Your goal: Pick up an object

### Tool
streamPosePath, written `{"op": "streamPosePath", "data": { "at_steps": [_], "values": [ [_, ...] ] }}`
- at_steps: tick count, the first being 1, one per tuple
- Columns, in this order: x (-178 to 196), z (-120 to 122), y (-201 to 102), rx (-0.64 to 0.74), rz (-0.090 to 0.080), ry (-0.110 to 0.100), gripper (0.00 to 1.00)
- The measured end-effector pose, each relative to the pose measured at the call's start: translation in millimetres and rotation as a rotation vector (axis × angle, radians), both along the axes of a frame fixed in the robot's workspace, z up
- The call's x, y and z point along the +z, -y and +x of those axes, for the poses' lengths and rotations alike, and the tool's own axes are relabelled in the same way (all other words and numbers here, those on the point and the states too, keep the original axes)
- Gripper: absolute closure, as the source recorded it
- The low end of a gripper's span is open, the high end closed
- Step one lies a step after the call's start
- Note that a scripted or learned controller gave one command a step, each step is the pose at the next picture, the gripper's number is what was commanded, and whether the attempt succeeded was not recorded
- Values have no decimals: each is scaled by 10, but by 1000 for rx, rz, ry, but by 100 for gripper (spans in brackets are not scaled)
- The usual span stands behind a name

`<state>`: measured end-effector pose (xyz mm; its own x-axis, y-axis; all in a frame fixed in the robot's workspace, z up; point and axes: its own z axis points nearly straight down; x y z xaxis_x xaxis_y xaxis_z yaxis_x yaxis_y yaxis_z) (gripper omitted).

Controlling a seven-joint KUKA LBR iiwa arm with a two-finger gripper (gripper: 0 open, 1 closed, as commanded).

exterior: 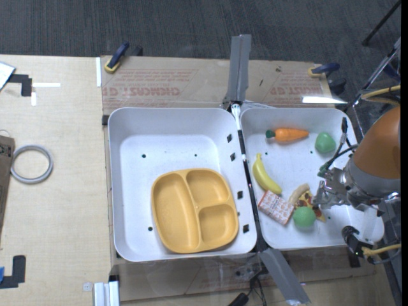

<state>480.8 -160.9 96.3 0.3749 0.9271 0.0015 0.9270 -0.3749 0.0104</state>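
We can make out red printed lettering on the brown cardboard sheet (191, 85) lying behind the two white bins, seen upside down from this camera; on the left stretch it appears to read "CHEMICALS", with a similar red print on the right stretch that is too faint for us to read. The small pink-and-white packet (276, 207) in the right bin (290, 116) carries a printed pattern, but we cannot read any words on it.

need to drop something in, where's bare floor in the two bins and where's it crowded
Left bin: bare floor above and left of the yellow divided plate. Right bin: a bare patch between carrot, banana and upper green ball. Crowded by the gripper.
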Motion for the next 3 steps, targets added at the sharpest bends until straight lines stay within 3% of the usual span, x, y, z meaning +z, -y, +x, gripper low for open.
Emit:
{"op": "streamPosePath", "data": {
  "at_steps": [1,2,3],
  "values": [
    [1,785,-178,-291,3,-1,100],
    [950,986,-711,-379,3,-12,100],
    [2054,1409,-259,-198,1,-12,100]
  ]
}}
